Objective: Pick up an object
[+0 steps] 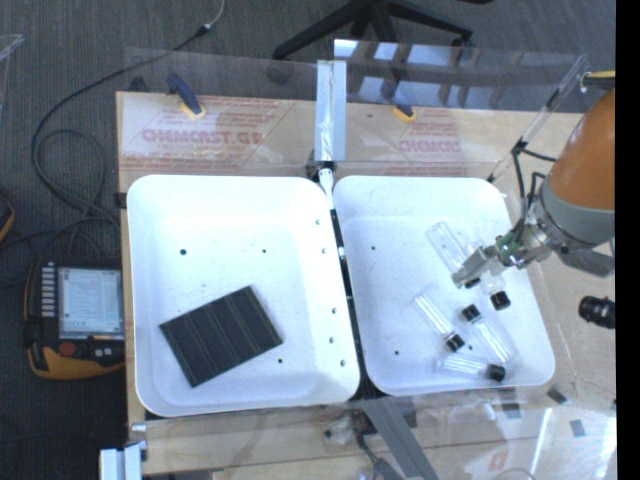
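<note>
Camera view looks down on the bench (250, 133), where two shallow white bins sit side by side. In the left bin (200, 208) a dark ribbed rectangular pad (221, 334) lies flat near the front, turned at an angle. The right bin (400, 208) holds several clear plastic vials with black caps: one (447, 239) near the middle right, one (438, 320) lower down, another (470, 368) by the front wall, and more scattered between them. The arm (590, 168) reaches in from the right, its gripper (478, 267) low over the vials in the right bin; whether the jaws are spread or pressed together cannot be told, and nothing is seen pinched between them.
</note>
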`<control>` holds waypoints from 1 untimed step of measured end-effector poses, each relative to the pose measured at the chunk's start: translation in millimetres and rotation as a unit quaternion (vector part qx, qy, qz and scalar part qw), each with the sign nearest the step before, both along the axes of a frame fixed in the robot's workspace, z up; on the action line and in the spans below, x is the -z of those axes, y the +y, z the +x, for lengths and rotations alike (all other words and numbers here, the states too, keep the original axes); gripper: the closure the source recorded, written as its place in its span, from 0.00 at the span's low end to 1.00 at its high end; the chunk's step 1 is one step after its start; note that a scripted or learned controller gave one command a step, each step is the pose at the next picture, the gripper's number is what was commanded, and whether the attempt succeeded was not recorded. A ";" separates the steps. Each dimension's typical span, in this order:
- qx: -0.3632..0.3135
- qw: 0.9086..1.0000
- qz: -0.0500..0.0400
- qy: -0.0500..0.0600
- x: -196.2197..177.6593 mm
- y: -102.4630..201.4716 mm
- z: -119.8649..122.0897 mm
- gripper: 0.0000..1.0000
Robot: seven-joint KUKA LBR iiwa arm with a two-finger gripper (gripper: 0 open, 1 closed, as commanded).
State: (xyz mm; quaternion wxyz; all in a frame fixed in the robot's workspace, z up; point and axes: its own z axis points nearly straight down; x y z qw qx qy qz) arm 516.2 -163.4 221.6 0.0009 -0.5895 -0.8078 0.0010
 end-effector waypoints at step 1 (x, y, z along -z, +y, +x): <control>-0.006 1.000 0.000 0.001 2.4 38.3 68.7 1.00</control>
